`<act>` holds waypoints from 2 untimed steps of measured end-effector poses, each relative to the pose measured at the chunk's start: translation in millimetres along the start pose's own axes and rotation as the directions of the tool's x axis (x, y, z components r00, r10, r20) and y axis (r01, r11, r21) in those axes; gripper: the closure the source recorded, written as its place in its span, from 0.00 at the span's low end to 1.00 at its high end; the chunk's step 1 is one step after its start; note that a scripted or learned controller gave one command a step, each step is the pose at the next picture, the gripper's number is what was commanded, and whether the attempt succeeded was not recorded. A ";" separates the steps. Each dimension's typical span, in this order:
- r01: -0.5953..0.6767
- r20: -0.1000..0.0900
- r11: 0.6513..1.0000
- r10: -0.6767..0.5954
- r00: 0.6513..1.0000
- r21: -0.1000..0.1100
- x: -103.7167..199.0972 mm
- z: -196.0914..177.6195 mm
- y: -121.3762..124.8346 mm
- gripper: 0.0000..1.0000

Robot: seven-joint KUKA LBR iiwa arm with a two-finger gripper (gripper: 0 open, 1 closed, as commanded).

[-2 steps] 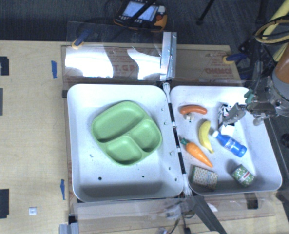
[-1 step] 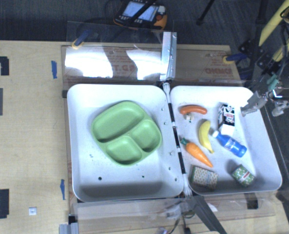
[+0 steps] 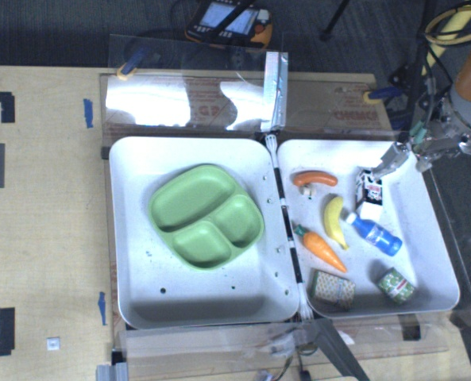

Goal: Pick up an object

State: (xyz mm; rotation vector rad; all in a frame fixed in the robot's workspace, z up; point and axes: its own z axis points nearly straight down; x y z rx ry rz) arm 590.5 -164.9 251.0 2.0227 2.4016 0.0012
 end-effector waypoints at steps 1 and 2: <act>-0.240 -0.001 0.971 0.240 0.971 0.003 -45.6 131.4 24.7 0.00; 0.073 0.003 0.997 -0.073 0.997 -0.004 -45.3 138.2 71.1 0.00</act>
